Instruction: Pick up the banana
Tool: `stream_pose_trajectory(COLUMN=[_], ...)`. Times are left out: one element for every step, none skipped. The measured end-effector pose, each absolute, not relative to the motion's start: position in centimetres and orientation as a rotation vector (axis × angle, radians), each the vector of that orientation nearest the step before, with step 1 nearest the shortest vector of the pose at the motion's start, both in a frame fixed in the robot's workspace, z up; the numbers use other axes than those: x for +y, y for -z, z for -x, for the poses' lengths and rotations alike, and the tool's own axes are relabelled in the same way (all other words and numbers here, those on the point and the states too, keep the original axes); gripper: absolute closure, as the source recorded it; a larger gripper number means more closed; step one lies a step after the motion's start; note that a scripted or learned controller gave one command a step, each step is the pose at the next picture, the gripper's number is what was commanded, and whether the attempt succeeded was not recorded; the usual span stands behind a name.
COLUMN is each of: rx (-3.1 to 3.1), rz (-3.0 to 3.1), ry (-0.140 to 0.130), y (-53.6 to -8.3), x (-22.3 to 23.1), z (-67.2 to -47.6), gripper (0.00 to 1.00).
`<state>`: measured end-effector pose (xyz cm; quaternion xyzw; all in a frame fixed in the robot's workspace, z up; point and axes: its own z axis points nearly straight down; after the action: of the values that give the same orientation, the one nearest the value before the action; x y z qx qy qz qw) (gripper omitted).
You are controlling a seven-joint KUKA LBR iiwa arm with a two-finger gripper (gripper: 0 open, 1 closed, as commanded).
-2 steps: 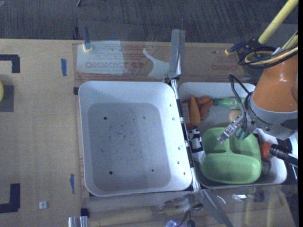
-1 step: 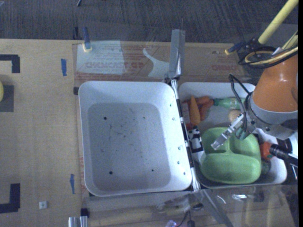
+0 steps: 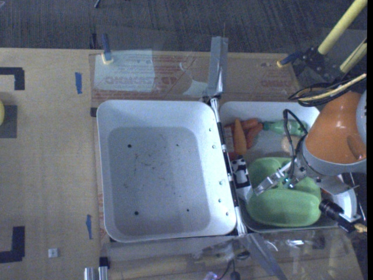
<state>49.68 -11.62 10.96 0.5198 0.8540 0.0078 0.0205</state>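
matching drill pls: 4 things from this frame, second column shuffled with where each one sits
Things:
1. carrots
2. green plush
3. gripper
4. blue tape strip

Places:
A. on the bench, left of both bins
B. far end of the right bin
C. near end of the right bin
D. over the right bin, just above the green plush

Pairs: 1-B, 2-C, 3-D, 4-A

Grey arm (image 3: 341, 136) with orange band reaching in from the right, wrist bent downward, gripper (image 3: 278, 182) lowered
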Motion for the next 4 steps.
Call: stream_pose_trajectory(rx=[2.171, 1.763, 1.75, 2.493], rz=[-2.269, -2.605, -2.591, -1.906], ry=[0.0, 0.005, -0.021, -0.001], y=[-18.5, -18.4, -12.3, -24.7], x=[-5.5, -8.0, -9.0, -12.9], z=[-56.4, -47.9, -48.5, -48.7], gripper=[0.0, 0.0, 0.0, 0.0])
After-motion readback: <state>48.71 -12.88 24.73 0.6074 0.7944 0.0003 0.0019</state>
